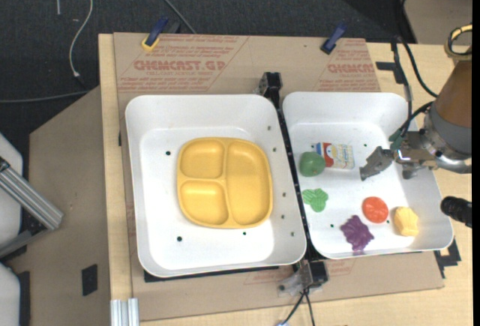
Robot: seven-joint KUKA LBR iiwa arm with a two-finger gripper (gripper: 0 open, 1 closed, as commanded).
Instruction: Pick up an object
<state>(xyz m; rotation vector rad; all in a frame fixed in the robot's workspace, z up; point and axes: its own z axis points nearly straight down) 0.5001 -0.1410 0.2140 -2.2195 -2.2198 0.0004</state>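
Note:
My gripper point(390, 166) hangs over the right side of the right bin point(341, 103), its fingers spread open with nothing between them. One grey finger point(373, 164) points toward a white bottle with a red and blue label point(335, 155). Left of the bottle lies a green round piece point(312, 163). A green leafy piece point(316, 199) sits below it. Nearer the front edge lie a purple bunch point(356, 232), a red-orange round piece point(375, 209) and a yellow piece point(406, 221). The red-orange piece is just below the gripper.
The left bin point(150, 167) holds a yellow divided plate point(225, 182). Black clamps point(270, 82) sit between the bins at the back, and another clamp point(311, 272) at the front. The grey arm point(457, 115) comes in from the right above the right bin's wall.

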